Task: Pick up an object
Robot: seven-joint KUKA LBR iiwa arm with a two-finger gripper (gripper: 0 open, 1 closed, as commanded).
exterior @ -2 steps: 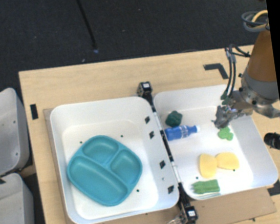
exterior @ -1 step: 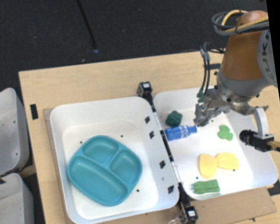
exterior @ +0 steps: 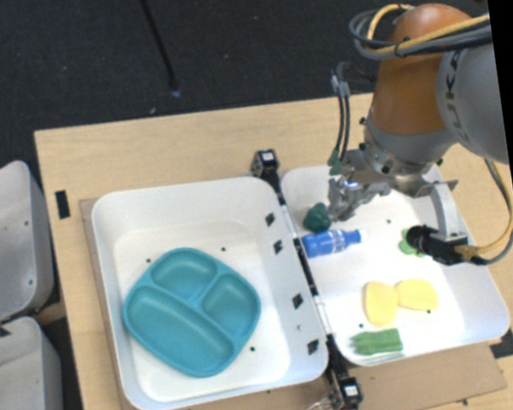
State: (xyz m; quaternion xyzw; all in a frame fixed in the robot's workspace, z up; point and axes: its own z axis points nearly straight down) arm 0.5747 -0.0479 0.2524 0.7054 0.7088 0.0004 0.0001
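At the near edge of the pale wooden worktop, the right bin, a shallow glossy white plastic tray with rounded corners, holds a flat, ribbed green piece close to its front wall. Just beyond it lie two soft-looking yellow shapes, rounded and matte, touching each other side by side. Farther in, a small bright green object sits near the bin's right side, partly covered by a black fitting with a yellow cable. Toward the bin's left wall a small blue bottle lies on its side, smooth and cylindrical, and just behind it sits a dark teal lump with a rounded, irregular outline. The end effector hangs right beside that lump, at the bin's far left corner; whether it is apart or together cannot be told, and nothing is seen gripped. The left bin, of the same white plastic, holds a teal divided plate, smooth, with three molded compartments, lying flat and turned at an angle.
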